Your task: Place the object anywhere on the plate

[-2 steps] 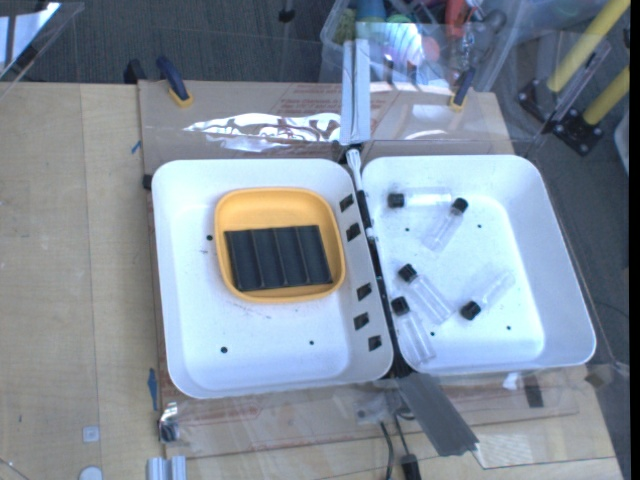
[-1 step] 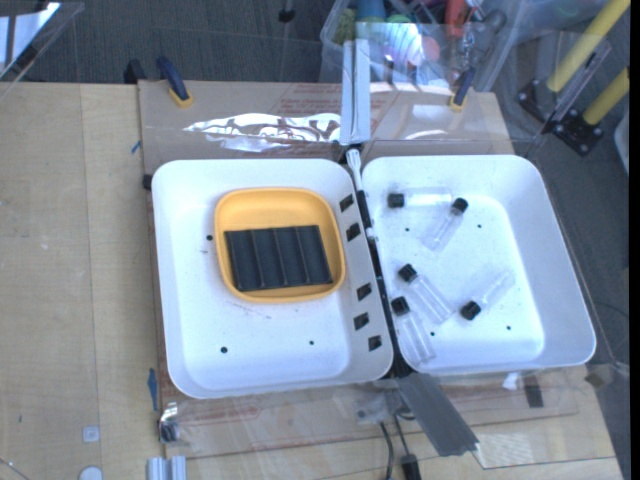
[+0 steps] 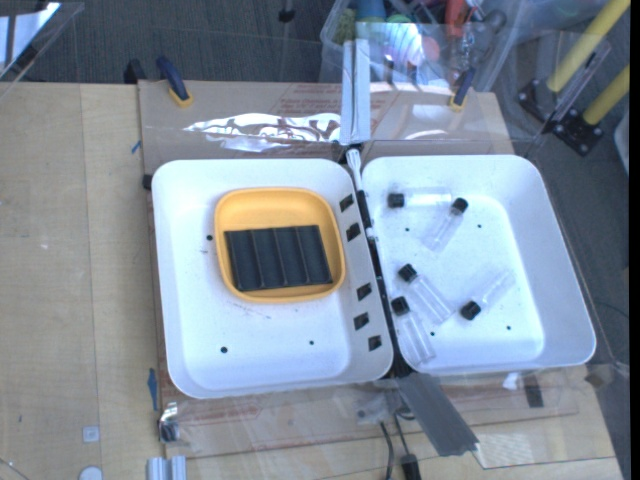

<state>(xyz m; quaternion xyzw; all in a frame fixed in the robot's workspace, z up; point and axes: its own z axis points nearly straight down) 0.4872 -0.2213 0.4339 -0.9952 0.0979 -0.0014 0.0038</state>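
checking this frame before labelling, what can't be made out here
- Clear plastic vials with black caps in the right white bin, camera view: see-through bodies fade into the white floor, so outlines and exact count are unclear.
- Dark ribbed insert on the yellow square plate: too small to identify.
- Clear tub of coloured items: cut by top edge.

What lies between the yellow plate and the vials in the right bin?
In the camera view, the two bins' adjoining rims with a row of small black clips lie between the plate and the vials.
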